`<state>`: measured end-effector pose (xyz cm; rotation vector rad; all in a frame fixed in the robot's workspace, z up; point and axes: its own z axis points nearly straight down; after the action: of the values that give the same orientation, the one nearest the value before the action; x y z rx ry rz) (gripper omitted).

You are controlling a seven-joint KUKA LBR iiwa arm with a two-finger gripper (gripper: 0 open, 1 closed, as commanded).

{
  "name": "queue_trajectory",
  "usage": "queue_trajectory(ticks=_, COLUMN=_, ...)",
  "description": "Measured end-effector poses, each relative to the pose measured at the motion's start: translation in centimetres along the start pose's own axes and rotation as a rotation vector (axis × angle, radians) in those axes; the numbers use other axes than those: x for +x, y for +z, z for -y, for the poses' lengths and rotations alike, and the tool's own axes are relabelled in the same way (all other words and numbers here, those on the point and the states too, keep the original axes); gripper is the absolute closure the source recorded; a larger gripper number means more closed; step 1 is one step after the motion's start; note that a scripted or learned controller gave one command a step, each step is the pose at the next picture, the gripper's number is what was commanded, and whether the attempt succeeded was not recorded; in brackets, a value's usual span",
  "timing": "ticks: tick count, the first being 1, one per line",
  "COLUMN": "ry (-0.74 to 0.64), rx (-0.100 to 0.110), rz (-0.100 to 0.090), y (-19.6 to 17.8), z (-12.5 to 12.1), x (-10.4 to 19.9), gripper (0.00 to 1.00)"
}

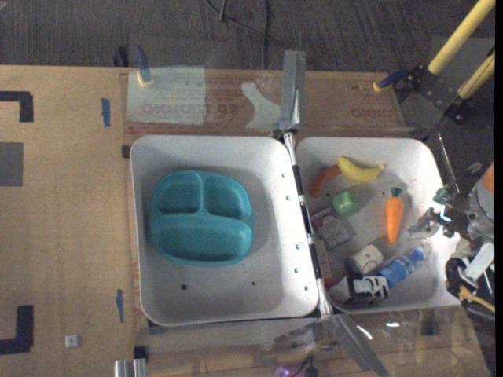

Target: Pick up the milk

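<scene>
Gripper at right bin's right rim, milk well apart

You find the arm at about three to four o'clock in the camera view, reaching in from the right edge and cut off by it. A patch of its orange band sits uppermost, at about three o'clock. Below that come the grey wrist parts and dark cabling toward four o'clock. The pincer pokes out toward nine o'clock from the wrist as a small metallic piece; how it stands is too blurred to make out.
</scene>
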<state>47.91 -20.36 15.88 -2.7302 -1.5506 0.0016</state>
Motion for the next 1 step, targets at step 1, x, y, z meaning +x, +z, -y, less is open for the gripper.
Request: queue_trajectory(ticks=1, ry=0.407, rx=-0.007, rz=-0.003, y=7.11, z=1.06, x=2.11, gripper=0.00)
